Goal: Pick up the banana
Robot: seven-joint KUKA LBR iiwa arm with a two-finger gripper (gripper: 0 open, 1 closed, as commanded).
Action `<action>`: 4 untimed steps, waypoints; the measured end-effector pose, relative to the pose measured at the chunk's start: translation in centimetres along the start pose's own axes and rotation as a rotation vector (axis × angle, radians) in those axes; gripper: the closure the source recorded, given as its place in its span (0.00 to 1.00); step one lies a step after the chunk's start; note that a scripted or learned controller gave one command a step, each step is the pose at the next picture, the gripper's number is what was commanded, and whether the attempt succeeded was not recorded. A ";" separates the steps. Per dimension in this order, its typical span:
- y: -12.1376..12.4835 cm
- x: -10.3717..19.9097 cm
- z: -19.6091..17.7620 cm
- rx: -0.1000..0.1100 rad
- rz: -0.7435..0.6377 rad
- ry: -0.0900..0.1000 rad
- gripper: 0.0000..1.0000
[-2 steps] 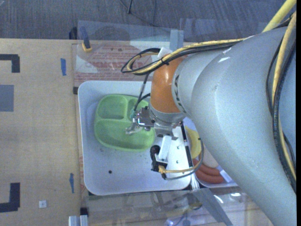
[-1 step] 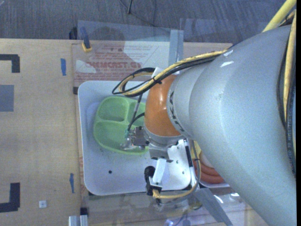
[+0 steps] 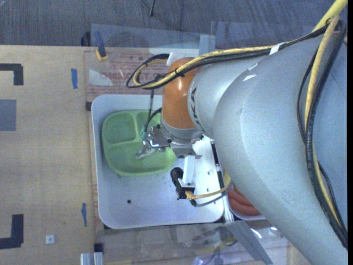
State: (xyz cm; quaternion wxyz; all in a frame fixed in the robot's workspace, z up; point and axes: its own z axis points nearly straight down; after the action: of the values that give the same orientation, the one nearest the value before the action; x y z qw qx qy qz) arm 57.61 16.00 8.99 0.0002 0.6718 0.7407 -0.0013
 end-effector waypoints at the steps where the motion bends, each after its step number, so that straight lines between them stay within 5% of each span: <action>1: -1.1 -0.4 -0.1 -0.014 0.004 0.006 0.00; 2: 1.9 0.1 0.2 0.030 -0.208 -0.011 0.00; 3: 5.6 1.9 0.2 0.129 0.126 -0.034 0.00; 4: 0.9 2.1 0.0 -0.002 0.291 -0.009 0.00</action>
State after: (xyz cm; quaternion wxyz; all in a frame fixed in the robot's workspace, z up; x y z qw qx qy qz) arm 58.33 18.23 8.98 0.0043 0.7721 0.6354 -0.0035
